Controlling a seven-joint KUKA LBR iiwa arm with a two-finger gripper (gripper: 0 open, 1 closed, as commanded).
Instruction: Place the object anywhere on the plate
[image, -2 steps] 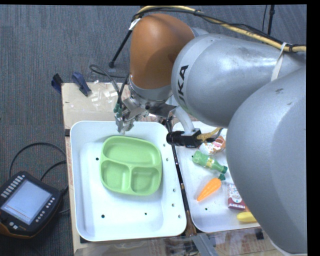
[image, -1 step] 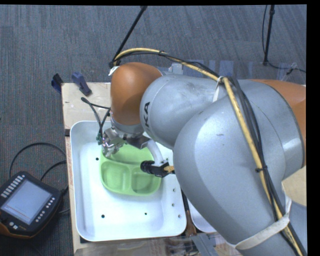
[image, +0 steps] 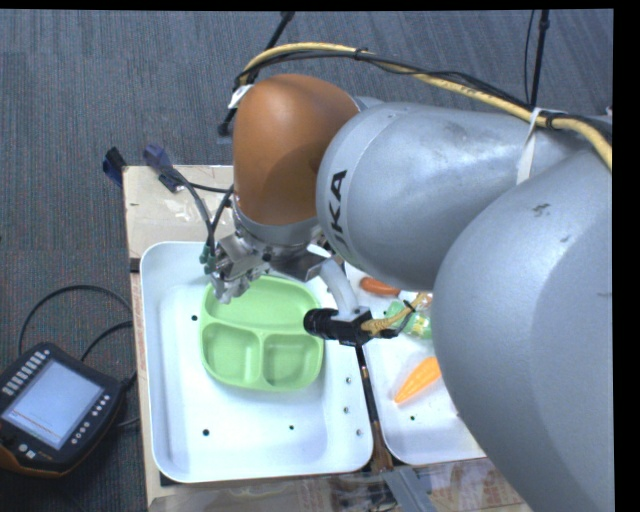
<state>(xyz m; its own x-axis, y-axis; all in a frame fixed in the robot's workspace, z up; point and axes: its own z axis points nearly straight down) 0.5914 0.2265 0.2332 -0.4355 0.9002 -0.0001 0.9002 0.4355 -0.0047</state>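
Since the arm reaches in from the right and its big grey body covers most of the right bin (image: 420, 450), the claw (image: 228, 275) ends up hanging over the left bin (image: 180, 440), right at the upper-left rim of the pale green plastic plate with three compartments (image: 262, 348). Can't tell whether the claw is spread or pinching; it is too small and cluttered there, and nothing shows between its tips. My read: it's positioned for a drop or a release over the plate, but no object lies in any compartment, so the task looks not done.

Candidate objects sit in the right bin: orange carrot-shaped toy (image: 418, 380), a small orange-red piece (image: 380, 286) near the bin's top, a greenish-yellow item (image: 415, 318) partly hidden by the arm. Which one is the task's object, can't tell.

Count: two white bins, one plate, three loose items visible. One black-and-grey teach pendant (image: 55, 405) on the floor left of the tabletop (image: 160, 210).
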